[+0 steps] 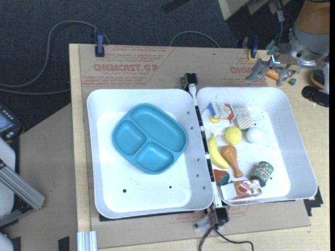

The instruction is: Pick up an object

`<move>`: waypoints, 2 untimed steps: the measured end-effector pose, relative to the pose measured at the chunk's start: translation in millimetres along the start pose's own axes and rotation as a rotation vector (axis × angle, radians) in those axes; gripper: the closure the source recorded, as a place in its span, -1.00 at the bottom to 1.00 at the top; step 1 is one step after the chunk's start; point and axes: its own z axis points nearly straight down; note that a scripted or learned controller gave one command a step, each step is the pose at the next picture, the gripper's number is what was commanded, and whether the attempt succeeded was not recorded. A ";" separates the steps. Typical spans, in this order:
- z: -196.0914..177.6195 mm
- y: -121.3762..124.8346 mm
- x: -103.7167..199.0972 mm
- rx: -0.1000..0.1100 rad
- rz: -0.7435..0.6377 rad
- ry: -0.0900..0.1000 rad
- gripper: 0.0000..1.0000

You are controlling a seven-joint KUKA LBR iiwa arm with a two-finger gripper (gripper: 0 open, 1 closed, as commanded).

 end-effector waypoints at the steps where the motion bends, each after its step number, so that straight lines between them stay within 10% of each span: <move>1: 69.1 -33.4 86.5 0.010 -0.007 0.006 -1.00; 2: 147.9 -51.3 46.4 0.009 0.004 0.000 -1.00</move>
